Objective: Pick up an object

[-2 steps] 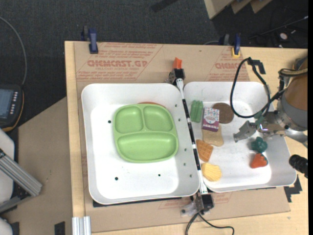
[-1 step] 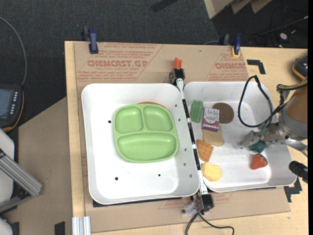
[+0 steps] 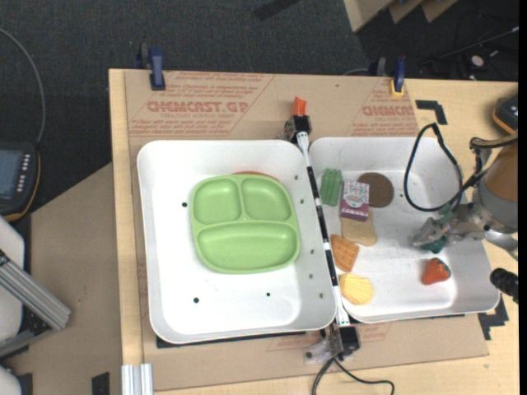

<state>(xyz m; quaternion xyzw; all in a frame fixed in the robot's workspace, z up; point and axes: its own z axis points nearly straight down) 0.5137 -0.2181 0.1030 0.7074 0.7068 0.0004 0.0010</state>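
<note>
In the right bin (image 3: 387, 303), near its right wall, the gripper (image 3: 432, 235) sits low over the white floor, arm reaching in from the right edge. Whether it is open or closed cannot be told from this angle; nothing is seen held in it. A black cable (image 3: 420, 159) loops above it, arcing over the bin's upper right part.

Just below and beside the gripper: a red strawberry-like piece (image 3: 436, 271), apart from the tool, lying on the bin floor. No other object lies between the two.

Rest of the objects cluster along the bin's left side, well apart from the gripper. Green block (image 3: 331, 187) against the divider. Small purple-and-white carton (image 3: 356, 201) beside it, touching a brown round disc (image 3: 378, 189) on its right. Tan piece (image 3: 361, 232) directly below the carton. Orange wedge (image 3: 344, 253) lower left of that, yellow ridged chip-like piece (image 3: 356, 287) below.

Left bin (image 3: 165, 295): a green divided plate (image 3: 244, 223), three compartments, centred; a sliver of something reddish shows at its upper edge, otherwise hidden.
</note>
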